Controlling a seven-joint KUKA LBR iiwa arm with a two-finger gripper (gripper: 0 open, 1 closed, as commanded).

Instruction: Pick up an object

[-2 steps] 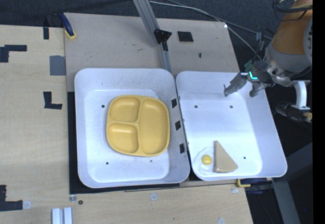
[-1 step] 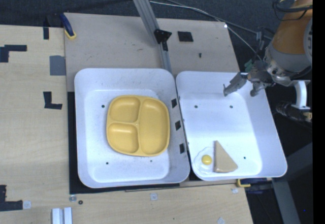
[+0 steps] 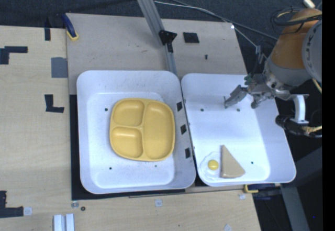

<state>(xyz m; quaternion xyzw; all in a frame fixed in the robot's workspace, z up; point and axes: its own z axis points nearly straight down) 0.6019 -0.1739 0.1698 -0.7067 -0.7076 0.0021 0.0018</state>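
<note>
Gripper hovers open and empty over right bin, well above tan wedge, presumably lining up a pick

A yellow three-compartment plate is laid flat in the middle of the left bin. A tan wedge and a small yellow ball are seen just beside each other in the right bin's near corner.

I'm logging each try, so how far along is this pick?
Done: the gripper is over the right bin, near its far edge. In hand: nothing, since its open fingers hold no object. Left: the whole pick. The tan wedge and small yellow piece lie in that bin's near corner, and the yellow tray sits in the left bin.
</note>
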